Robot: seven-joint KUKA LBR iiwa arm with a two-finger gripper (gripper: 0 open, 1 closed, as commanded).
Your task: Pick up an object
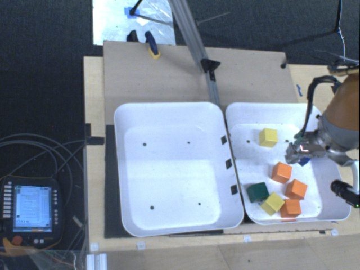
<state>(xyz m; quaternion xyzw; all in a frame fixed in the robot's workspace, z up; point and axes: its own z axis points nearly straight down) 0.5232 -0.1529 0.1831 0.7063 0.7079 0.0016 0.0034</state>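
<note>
Approach step judged under way; claw (297, 151) low in right bin (247, 117), over blue piece (304, 161), near orange cube (281, 172); claw's opening cannot be told; descent and closure required next.

A dark grey carpeted floor (39, 66) surrounds a pale wooden bench (253, 252) topped with a brown cardboard sheet (169, 75). A black handheld control pendant with a lit screen (28, 210) lies on the floor at left, grey cables (50, 151) looping above it. A shiny silver foil sheet (121, 10) lies beyond the bench, crossed by a slanting grey metal pole (188, 24).
</note>
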